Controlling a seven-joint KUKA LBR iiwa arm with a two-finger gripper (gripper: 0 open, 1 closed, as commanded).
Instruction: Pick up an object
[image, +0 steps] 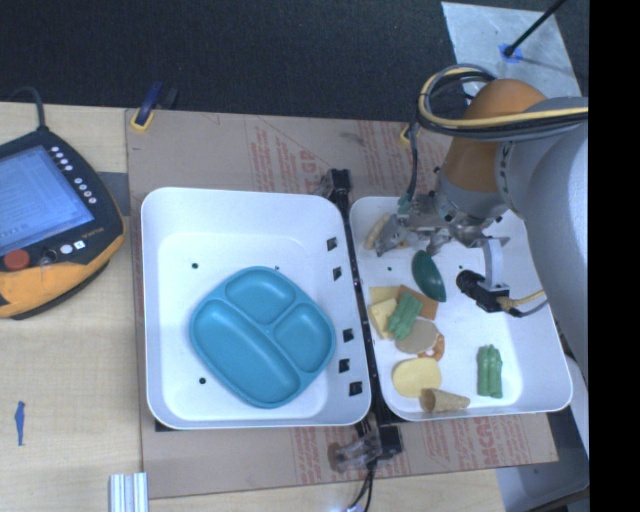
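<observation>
above the right bin (540, 395), the gripper (428, 246) hangs over a dark green piece (428, 276).

Arm (545, 190) cut off at right edge; covers right bin's (520, 400) far right corner. Gripper (425, 238) fingers lost in blur and clutter. Pile of food pieces (408, 325) overlaps; lower ones part hidden. Pendant (45, 225) cut by left edge, screen text unreadable. Cardboard print (285, 160) too faint to read.
</observation>
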